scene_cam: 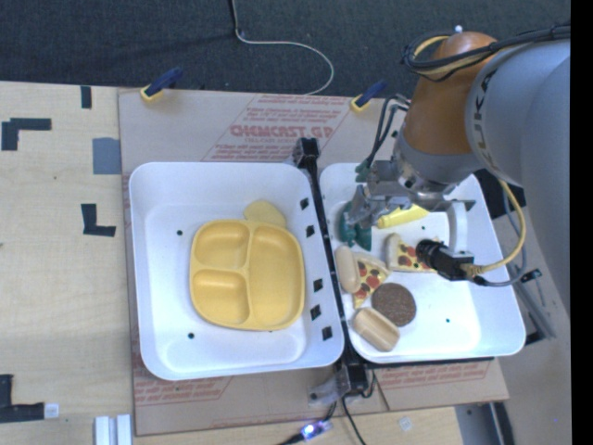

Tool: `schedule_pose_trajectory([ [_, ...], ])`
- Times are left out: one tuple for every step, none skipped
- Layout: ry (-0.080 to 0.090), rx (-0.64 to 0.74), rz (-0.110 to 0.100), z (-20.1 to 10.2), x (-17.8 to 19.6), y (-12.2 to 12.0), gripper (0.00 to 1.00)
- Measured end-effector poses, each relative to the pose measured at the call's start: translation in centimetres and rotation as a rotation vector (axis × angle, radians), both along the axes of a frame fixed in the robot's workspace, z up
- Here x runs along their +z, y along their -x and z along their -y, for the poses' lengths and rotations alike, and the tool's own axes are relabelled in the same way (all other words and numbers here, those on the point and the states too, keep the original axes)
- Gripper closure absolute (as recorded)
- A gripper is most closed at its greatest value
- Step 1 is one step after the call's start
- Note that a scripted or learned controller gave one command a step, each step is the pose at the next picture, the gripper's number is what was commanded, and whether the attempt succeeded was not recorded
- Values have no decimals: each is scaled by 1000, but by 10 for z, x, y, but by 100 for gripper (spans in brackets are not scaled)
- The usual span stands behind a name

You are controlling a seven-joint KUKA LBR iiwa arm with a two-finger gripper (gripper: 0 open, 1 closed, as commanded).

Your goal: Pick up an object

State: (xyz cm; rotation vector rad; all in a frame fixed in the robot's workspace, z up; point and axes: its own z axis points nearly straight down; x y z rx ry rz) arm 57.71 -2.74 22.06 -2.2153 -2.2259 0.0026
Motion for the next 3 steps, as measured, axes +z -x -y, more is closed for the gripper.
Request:
schedule_pose_trajectory([
  [-2, 2, 3, -48, 13, -24, 100],
  [1, -2, 0, -51, -1, -41, 100],
  [0, -3, 1, -48, 14, -32, 100],
])
